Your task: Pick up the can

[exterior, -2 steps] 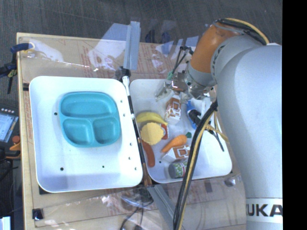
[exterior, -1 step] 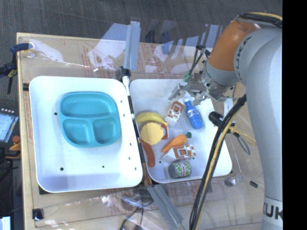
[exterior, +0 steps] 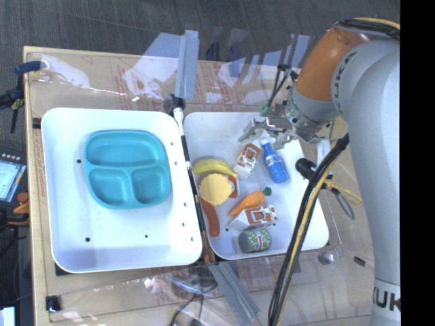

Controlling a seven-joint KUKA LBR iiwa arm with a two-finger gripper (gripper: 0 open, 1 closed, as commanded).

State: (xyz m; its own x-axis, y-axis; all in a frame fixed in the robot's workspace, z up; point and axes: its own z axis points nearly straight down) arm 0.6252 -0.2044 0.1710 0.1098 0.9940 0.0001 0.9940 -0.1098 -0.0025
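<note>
Grey metal fingers of the gripper (exterior: 266,129) hang spread and released over the upper part of the right bin (exterior: 309,229), nothing between them. Just below them lie a small carton (exterior: 248,158) and a blue bottle (exterior: 274,164), side by side, the bottle slanting down to the right. Lower in the same bin a banana (exterior: 212,166) curls over a yellow lump (exterior: 215,188), with a red sausage (exterior: 211,219) beneath and a carrot (exterior: 247,203) pointing up right. A second little carton (exterior: 261,215) sits just under the carrot. And there's the target: the can (exterior: 255,240), green-labelled, lying on its side at the bottom edge of the bin, well apart from the gripper and close to the near wall. To the left, the other bin (exterior: 61,236) carries a blue divided tray (exterior: 129,166).

My read: the arm needs to travel down the frame, clear of bottle and carrot, then descend with the fingers straddling the can across its round body, wall side minded, so it cannot roll out.
</note>
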